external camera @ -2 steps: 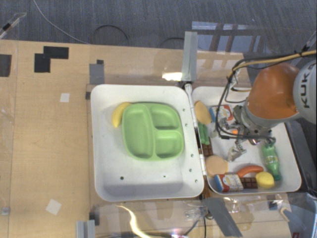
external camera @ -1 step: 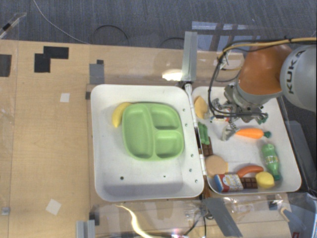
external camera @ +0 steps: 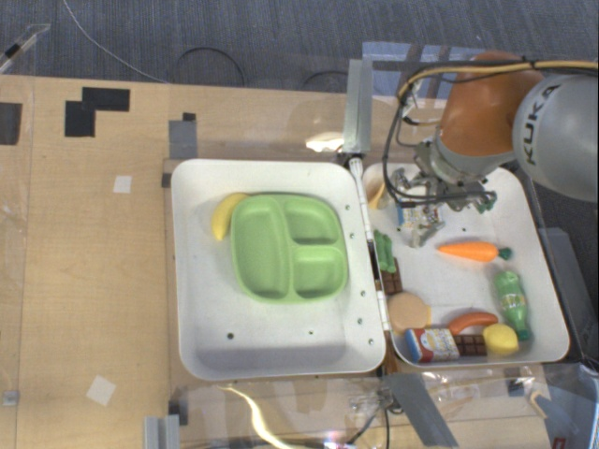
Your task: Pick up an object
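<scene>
My gripper hangs low over the upper left part of the right bin, under the arm's orange band. A small white and blue item lies right at the gripper; whether it is held I cannot tell. Just right of the gripper lies an orange carrot. Further down the bin are a green bottle, a yellow lemon, a red sausage, a small can, a tan round disc and a brown chocolate bar.
The left bin holds a green divided plate with a yellow banana at its upper left edge. A metal rail stands behind the gap between the bins. Cables loop above the wrist.
</scene>
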{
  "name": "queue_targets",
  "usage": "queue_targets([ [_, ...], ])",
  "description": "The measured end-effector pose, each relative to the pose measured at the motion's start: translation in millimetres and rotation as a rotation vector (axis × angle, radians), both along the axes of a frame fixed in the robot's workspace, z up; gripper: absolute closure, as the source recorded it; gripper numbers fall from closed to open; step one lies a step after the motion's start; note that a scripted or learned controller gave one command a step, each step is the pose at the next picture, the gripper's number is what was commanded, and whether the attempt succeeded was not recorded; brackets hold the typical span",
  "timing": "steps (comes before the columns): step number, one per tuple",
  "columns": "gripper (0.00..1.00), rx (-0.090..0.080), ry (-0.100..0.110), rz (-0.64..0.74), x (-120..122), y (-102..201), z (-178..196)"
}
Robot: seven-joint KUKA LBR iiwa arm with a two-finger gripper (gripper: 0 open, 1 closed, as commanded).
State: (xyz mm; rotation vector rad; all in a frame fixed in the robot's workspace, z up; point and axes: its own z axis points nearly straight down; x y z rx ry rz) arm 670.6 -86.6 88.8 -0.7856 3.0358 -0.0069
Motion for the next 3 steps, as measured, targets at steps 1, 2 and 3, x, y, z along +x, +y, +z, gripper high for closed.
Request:
queue_targets([
  [1,0.0,0.002,-0.007,-0.074,-88.9,-31.9,1.8],
  [2,0.0,0.002,-0.007,0.215,-28.0,-22.0,0.2],
  [3,0.0,-0.002,-0.008,0.366,1.8,-86.1,1.5],
])
